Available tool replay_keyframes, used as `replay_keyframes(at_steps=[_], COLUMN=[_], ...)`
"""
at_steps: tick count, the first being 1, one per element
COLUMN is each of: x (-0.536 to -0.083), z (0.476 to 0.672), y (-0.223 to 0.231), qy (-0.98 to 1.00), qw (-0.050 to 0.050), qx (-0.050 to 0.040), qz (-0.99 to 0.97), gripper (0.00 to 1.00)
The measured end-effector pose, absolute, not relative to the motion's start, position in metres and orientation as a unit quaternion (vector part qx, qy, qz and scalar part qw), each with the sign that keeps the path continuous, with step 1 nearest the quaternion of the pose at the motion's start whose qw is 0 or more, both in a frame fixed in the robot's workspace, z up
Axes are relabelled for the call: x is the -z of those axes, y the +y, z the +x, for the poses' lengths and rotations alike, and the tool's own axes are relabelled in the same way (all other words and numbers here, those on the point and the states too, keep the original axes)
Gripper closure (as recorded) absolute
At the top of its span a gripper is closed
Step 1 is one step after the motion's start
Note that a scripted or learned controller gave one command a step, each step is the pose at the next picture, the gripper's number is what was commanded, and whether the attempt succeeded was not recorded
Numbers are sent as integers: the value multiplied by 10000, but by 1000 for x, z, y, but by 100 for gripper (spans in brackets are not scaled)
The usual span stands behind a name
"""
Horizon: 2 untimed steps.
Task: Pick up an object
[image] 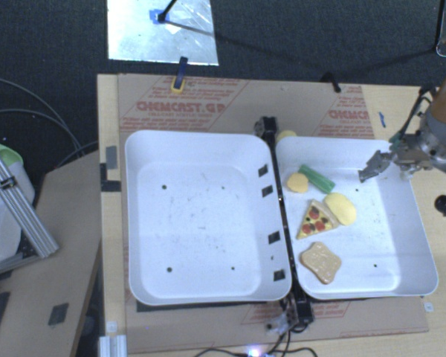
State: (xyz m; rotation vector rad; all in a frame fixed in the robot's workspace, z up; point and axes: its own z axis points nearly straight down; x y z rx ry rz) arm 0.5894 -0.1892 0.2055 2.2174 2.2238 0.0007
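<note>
— Toys, five of them, bunched at the left of the right bin (412,222): a pizza slice (315,219) with red dots, a pale yellow lump (343,208) touching its right edge, a green stick (317,178) lying slantwise above, a small yellow round piece (297,184) just beside the stick, and a tan toast slice (320,262) nearest me.

— And the gripper (372,167)?

— I see it over the bin's upper right, apart from the toys. It's blurred and dark; I cannot tell whether it's parted or closed. Nothing sits between its tips.

— Anything hidden?

— A yellowish ball (286,134) peeks from behind the bin's far rim. The arm (442,129) is cut off at the right edge.

— Left bin (145,199)?

— White, speckled.
</note>
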Motion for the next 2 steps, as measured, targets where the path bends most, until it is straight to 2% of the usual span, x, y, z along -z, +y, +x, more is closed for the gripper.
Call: replay_keyframes(at_steps=[1, 2], x=[-90, -121], z=[545, 604], y=[-196, -203], qy=[7070, 7091], qw=[-27, 44], qx=[11, -22], qz=[7072, 7051], gripper=[0, 0])
